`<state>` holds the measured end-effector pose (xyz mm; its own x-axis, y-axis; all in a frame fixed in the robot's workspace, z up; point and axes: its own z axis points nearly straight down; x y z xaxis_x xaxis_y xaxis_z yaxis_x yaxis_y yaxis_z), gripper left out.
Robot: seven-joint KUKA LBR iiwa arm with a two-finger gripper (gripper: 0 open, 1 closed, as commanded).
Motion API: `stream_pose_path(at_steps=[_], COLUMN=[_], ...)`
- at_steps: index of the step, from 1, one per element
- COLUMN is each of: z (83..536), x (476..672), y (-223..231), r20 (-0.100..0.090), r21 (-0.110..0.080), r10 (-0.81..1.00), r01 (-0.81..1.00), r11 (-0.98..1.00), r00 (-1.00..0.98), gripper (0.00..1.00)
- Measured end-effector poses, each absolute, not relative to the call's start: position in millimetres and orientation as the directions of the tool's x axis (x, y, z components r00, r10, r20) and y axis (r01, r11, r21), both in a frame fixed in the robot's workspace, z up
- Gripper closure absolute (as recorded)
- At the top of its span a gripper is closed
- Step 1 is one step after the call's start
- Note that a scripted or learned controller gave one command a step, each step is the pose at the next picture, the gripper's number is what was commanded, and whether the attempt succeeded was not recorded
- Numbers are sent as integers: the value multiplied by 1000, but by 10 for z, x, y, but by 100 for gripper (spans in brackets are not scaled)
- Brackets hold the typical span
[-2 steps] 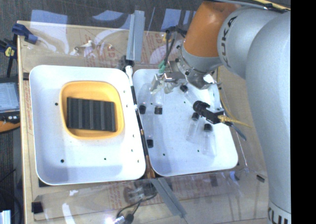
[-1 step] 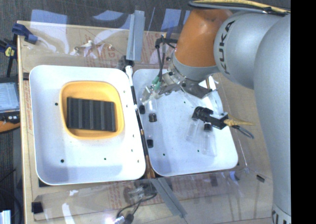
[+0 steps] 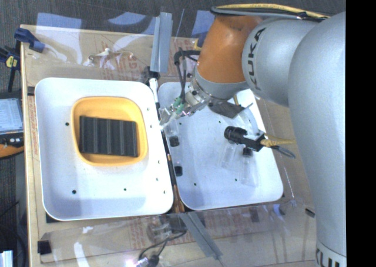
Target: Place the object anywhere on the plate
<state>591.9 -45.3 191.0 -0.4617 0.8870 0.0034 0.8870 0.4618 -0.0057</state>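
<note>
A dark grey ribbed block (image 3: pixel 108 136) lies flat in the middle of the yellow plate (image 3: pixel 107 107), which sits in the left white bin (image 3: pixel 53 183). My gripper (image 3: pixel 238 164) hangs low over the right white bin (image 3: pixel 205 192), well to the right of the plate and apart from the block. Its pale see-through fingers (image 3: pixel 227 155) stand open with nothing between them. The grey arm with its orange band (image 3: pixel 226 42) reaches in from the right and covers the bin's far right part.
Two small dark bits (image 3: pixel 174 141) (image 3: pixel 178 170) sit along the right bin's left wall. A grey metal bar (image 3: pixel 160 42) stands behind the bins. Tape and clutter (image 3: pixel 108 57) lie on the bench at the back left.
</note>
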Motion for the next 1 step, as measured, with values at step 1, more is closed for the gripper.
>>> stream_pose_path(at_steps=[1], z=[1912], x=[5920], y=[-451], r20=[3], r21=[-5], r10=[887], r01=[887], r11=[462], r00=[-462], gripper=[0])
